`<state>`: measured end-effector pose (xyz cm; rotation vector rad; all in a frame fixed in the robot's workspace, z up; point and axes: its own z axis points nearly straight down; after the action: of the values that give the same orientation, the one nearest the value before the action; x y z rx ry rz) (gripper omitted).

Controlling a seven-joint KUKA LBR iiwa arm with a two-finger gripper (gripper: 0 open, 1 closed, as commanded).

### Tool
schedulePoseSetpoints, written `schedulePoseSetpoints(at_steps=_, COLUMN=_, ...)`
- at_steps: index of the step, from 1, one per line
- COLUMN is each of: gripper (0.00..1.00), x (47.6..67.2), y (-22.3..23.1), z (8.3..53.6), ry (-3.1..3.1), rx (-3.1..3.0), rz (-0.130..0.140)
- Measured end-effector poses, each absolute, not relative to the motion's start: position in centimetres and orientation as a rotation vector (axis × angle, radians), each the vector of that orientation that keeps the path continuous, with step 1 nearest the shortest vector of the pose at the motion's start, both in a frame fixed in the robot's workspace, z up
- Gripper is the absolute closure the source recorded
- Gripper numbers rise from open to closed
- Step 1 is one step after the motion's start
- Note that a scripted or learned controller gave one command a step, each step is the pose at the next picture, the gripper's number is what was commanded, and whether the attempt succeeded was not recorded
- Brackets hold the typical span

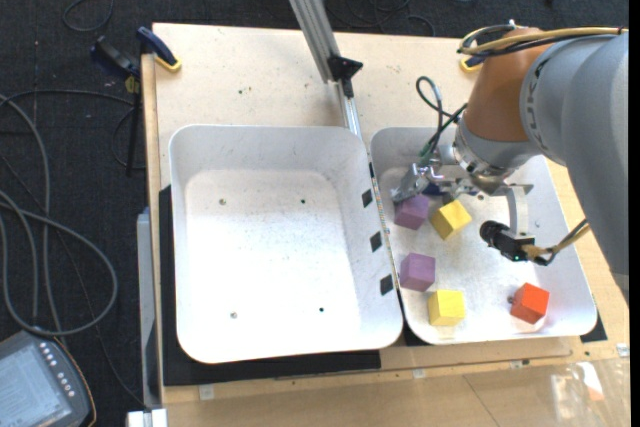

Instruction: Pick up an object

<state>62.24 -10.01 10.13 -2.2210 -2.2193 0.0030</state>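
Several cubes lie in the right bin (486,281). A purple cube (411,212) and a yellow cube (450,218) sit side by side near its upper left. Lower down are a second purple cube (417,270), a second yellow cube (446,307) and an orange cube (529,303) at the lower right. My gripper (430,183) hangs low over the bin's upper part, just above the first purple and yellow cubes. The grey wrist and its cables hide the gripper's tip, and I see no cube lifted off the floor.
The left bin (182,165) stands beside the right one, their rims meeting near the middle. A slanted aluminium pole (302,0) reaches down to the bins' top junction. A small black part (497,236) hangs from the wrist over the right bin. Clamps (158,49) sit at the bench corners.
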Motion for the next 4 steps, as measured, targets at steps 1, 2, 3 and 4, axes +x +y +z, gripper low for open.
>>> schedulePoseSetpoints(at_steps=1, gripper=1.00, x=62.4, y=-10.0, z=11.5, ry=-2.222, rx=-2.224, rz=-0.002)
schedulePoseSetpoints(at_steps=2, gripper=1.00, x=62.1, y=-10.7, z=16.0, ry=-2.223, rx=-2.227, rz=-0.004)
schedulePoseSetpoints(at_steps=3, gripper=1.00, x=62.5, y=-11.6, z=21.1, ry=-2.226, rx=-2.227, rz=-0.006)
schedulePoseSetpoints(at_steps=4, gripper=1.00, x=62.6, y=-11.6, z=20.8, ry=-2.225, rx=-2.222, rz=-0.001)
